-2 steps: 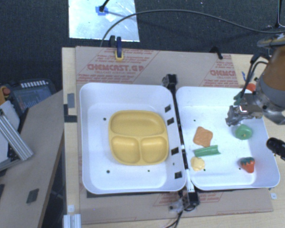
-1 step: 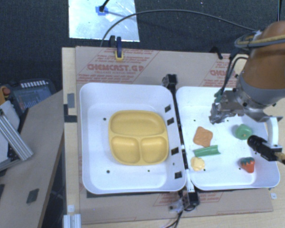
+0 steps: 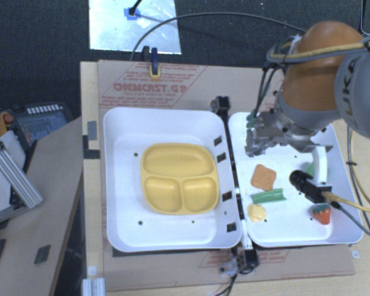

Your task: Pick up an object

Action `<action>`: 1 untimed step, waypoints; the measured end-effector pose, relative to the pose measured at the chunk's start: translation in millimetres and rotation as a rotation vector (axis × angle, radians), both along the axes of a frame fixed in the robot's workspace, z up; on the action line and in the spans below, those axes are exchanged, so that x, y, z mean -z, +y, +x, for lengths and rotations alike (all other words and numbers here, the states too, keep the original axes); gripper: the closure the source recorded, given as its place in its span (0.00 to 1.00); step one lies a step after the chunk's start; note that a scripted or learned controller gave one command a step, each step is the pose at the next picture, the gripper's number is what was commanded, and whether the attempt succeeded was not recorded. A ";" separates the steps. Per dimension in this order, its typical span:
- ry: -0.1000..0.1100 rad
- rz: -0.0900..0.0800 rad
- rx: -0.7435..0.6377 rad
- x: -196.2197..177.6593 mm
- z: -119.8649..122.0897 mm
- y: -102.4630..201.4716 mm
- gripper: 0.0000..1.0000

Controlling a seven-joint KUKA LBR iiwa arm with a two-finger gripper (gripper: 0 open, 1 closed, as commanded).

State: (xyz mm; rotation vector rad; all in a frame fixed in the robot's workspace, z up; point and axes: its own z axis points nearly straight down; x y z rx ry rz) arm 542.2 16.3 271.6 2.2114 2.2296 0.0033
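Two shallow white bins sit side by side on a sheet of brown cardboard printed with red lettering. The left bin holds a yellow divided tray lying flat near its middle, with one wide compartment along the far side and two smaller ones along the near side; nothing lies in any of the compartments. The right bin holds the small things on offer for picking. An orange, roughly square flat piece lies left of the bin's centre. Just beside it, on the near side, is a green stick-shaped piece lying almost crosswise. Near that, close to the wall shared with the left bin, is a small pale yellow lump. Well apart from these three, towards the bin's near right corner, sits a small red piece with a green top. The arm reaches in from the right over the far half of the right bin, and the gripper hangs above the bin floor on the far side of the orange piece, near it but not touching it. I cannot tell whether the gripper is spread or closed, and nothing is seen held in it.
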 end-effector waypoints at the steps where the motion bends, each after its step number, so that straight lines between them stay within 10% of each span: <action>1: 0.002 0.001 -0.001 20.4 9.4 49.1 1.00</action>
